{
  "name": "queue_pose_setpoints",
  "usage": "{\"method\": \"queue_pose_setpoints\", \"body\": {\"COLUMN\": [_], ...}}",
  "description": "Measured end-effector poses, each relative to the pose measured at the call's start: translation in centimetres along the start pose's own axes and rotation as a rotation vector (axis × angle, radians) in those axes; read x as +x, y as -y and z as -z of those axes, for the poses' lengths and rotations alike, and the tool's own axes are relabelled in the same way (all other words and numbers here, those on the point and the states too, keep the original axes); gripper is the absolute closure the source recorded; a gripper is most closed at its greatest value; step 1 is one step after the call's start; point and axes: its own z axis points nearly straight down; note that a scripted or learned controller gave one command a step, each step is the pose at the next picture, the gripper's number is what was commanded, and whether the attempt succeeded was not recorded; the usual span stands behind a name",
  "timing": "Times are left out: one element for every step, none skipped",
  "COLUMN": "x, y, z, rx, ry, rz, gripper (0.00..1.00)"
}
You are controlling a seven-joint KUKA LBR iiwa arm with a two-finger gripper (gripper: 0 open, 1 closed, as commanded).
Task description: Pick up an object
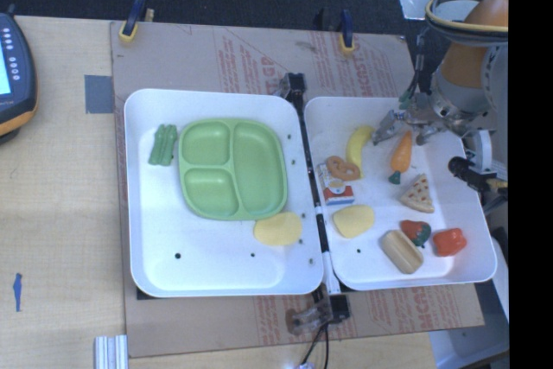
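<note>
Hovering claw (pixel 404 134) sits just above the carrot (pixel 400 155).

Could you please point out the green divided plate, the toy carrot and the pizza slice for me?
green divided plate (pixel 257 160): camera view, its large right compartment.
toy carrot (pixel 401 153): camera view, its orange body.
pizza slice (pixel 419 196): camera view, its middle.

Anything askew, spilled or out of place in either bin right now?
Nothing stands out. The green divided plate, green beans and a yellow piece lie inside the left bin. The toy foods, including the carrot by the hand, are all inside the right bin.
</note>
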Motion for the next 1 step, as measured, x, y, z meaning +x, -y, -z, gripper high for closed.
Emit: {"method": "queue_pose_setpoints", "body": {"x": [2.44], "y": [5.5], "z": [-0.11], "rx": [0.01], "ry": [-0.002], "rz": [-0.004], "gripper": [0.0]}}
